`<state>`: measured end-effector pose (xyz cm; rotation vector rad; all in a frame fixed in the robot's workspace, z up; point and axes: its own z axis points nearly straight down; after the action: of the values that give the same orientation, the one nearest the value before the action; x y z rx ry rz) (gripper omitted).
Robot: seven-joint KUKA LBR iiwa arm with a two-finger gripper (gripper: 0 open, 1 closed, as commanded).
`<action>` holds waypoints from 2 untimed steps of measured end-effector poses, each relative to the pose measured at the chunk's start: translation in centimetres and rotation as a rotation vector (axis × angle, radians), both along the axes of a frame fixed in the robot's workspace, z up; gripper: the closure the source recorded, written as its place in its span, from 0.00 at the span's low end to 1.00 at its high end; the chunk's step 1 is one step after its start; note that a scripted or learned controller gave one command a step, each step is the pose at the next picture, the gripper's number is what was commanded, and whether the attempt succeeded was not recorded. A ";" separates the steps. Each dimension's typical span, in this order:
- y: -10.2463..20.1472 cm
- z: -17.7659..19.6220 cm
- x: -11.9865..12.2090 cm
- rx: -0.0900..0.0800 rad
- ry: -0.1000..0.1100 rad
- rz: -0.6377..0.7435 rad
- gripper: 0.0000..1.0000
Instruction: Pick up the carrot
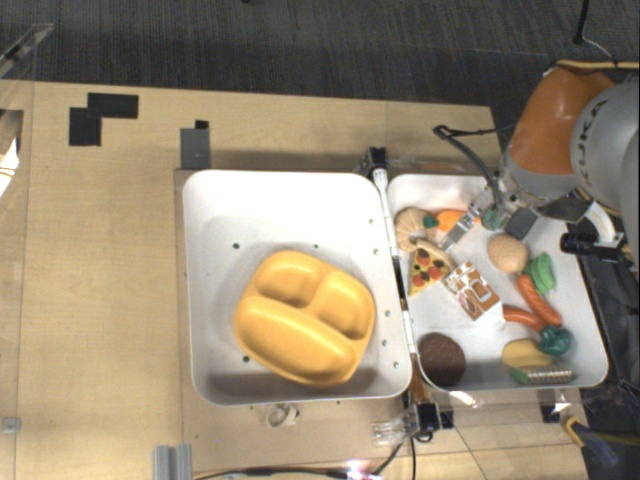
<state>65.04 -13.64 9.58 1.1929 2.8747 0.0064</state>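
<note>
The carrot (447,217) is a small orange piece with a green end, lying at the back left of the right bin (590,368). My gripper (460,230) hangs low over that corner, its tip right beside the carrot's near side and partly covering it. Whether it touches the carrot is hidden. The grey arm with its orange band (545,128) reaches in from the upper right.
A large yellow pepper-like toy (303,315) fills the left bin (210,218). The right bin also holds a pizza slice (428,266), a patterned packet (473,290), a beige egg shape (507,254), a brown round (441,356), an orange-red vegetable with a teal end (530,316) and a potato (522,351).
</note>
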 end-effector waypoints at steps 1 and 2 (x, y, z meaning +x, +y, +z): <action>3.6 -0.9 0.8 0.007 0.028 -0.105 0.00; -2.5 -0.9 -2.4 0.010 0.019 -0.299 0.00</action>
<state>62.65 -16.17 8.73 1.6192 2.6827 0.0030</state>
